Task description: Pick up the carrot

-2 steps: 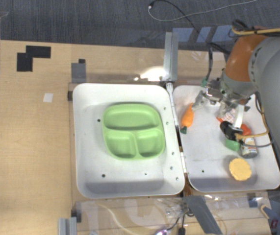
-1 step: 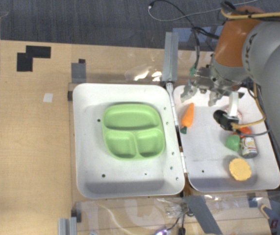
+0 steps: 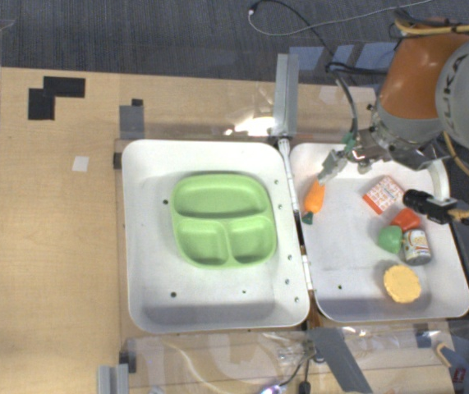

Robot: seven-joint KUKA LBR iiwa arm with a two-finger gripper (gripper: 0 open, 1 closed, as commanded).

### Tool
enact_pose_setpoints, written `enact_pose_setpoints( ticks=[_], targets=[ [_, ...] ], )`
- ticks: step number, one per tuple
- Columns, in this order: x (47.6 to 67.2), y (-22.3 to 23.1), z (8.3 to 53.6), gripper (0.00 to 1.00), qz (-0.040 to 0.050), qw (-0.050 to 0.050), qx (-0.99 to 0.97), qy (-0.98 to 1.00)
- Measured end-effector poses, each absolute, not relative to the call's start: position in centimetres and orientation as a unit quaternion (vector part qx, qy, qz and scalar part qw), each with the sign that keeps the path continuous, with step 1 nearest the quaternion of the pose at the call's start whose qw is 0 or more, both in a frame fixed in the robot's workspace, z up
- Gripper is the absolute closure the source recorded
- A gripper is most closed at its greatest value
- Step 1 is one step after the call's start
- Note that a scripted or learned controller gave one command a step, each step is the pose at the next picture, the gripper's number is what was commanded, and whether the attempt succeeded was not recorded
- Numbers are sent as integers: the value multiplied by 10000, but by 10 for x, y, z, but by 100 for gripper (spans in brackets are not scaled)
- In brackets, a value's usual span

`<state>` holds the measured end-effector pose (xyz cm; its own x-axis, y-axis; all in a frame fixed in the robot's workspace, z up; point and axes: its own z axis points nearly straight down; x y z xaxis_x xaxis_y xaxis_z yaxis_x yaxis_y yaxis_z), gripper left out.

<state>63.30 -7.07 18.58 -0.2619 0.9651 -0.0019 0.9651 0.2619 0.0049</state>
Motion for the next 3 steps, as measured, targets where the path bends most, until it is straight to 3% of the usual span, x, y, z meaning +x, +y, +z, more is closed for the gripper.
enact_pose_setpoints(
  ticks=[1,2,3],
  targets=[
    [671,-93,88,0,25,35,6527,7576],
    [674,-90,102,100,56,69,6502,7598],
    [671,-45,188,100,32,38,6333,7739]
  ],
)
